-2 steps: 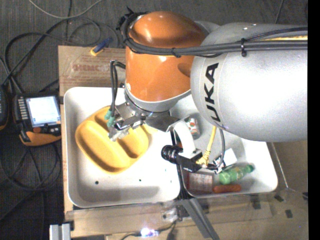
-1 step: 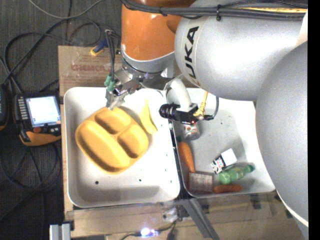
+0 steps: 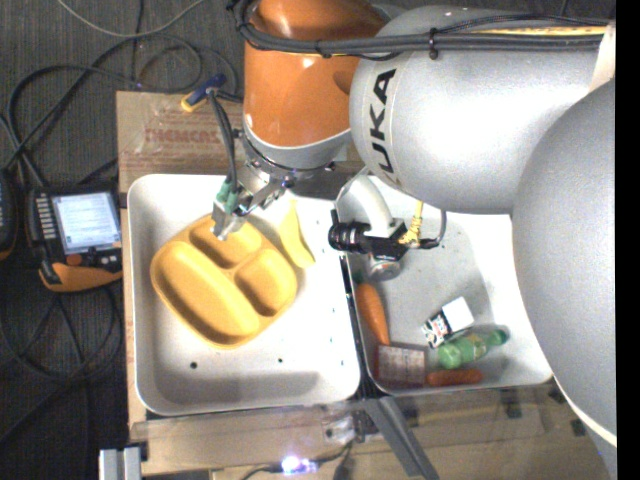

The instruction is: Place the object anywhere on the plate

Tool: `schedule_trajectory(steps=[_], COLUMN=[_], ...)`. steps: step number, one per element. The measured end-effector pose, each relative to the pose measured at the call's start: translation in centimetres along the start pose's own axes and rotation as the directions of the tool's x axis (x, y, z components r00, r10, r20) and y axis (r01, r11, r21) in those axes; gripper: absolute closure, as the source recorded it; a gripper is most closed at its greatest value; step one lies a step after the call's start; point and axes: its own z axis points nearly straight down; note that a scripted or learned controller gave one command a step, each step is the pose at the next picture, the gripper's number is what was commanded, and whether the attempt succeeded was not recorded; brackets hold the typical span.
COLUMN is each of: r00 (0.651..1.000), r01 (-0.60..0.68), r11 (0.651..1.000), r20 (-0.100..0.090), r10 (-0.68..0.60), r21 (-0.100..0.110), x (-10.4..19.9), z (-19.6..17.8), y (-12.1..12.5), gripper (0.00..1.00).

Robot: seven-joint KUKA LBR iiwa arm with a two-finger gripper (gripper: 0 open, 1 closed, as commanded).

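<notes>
Arm over left bin, gripper at plate's far edge.

Yellow divided plate [image 3: 228,286] sits in left white bin [image 3: 175,368], tilted diag. Gripper [image 3: 226,218] hangs just above plate's upper rim; finger state unclear. Banana [image 3: 296,236] lies touching plate's upper-right edge. Right of plate, in right bin [image 3: 505,238]: carrot [image 3: 373,313] nearest, then brown packet [image 3: 401,364], green bottle [image 3: 472,347], small b/w box [image 3: 448,321].

Yellow divided plate [image 3: 228,286] — left bin [image 3: 150,368]
</notes>
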Motion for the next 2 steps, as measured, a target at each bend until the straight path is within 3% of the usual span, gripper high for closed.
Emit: schedule_trajectory(steps=[1,2], r00=[0.997,0.962], r01=[0.075,0.273], r11=[0.997,0.962], r20=[-0.003,-0.003], r10=[-0.075,-0.273], r21=[0.001,0.000], x=[5.2,5.9], z=[8.7,11.8], y=[-3.8,-5.7], gripper=[1.00,1.00])
